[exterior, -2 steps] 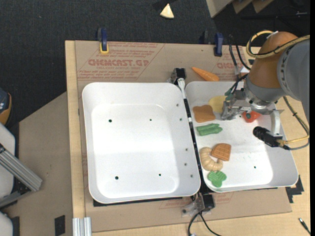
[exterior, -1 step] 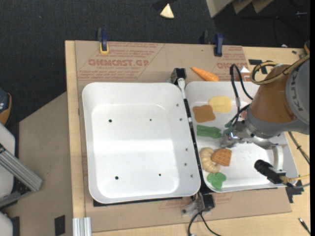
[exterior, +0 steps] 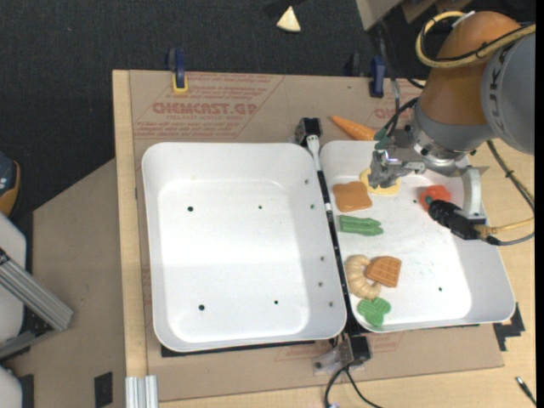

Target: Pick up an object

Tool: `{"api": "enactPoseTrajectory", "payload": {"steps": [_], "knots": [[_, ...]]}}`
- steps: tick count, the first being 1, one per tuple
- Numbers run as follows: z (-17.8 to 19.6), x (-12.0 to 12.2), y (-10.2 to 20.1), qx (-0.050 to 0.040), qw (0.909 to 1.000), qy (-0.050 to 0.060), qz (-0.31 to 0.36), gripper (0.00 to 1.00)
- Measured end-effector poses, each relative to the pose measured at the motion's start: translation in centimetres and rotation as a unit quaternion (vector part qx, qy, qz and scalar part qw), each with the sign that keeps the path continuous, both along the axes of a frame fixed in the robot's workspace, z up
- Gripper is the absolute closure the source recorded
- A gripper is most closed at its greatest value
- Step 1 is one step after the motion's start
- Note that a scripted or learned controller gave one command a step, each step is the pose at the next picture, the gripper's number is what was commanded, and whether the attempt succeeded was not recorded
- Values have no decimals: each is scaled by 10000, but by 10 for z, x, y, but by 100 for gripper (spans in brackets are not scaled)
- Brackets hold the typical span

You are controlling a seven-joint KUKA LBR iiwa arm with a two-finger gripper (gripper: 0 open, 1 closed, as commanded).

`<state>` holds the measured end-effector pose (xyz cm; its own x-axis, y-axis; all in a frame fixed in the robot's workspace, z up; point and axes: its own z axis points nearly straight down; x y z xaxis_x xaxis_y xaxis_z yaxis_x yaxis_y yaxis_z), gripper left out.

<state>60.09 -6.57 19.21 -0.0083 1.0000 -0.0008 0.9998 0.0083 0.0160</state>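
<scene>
My gripper [exterior: 384, 170] hangs low over the back of the right bin [exterior: 476, 291], directly above a small pale yellow piece [exterior: 388, 188] that it partly hides. Just left of it lies a brown bread slice [exterior: 351, 196], and below that a green pea pod [exterior: 360, 224]. A red piece [exterior: 436, 194] lies to the gripper's right, beside the black cable fitting. Nearer the front are a tan waffle [exterior: 384, 270], a pale croissant-like piece [exterior: 358, 277] and a green leafy piece [exterior: 374, 311].
The left bin [exterior: 170, 228] sits beside the right one, with a black divider strip [exterior: 325, 219] between them. An orange carrot [exterior: 353, 127] lies at the right bin's back rim. The arm's grey and orange body [exterior: 463, 75] looms over the back right corner.
</scene>
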Motion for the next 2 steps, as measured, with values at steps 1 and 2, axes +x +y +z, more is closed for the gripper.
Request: {"api": "enactPoseTrajectory", "payload": {"steps": [1, 2], "knots": [[179, 45, 24, -4, 10000, -36, -16, 100], [28, -50, 24, 17, 9998, 188, -53, 100]]}}
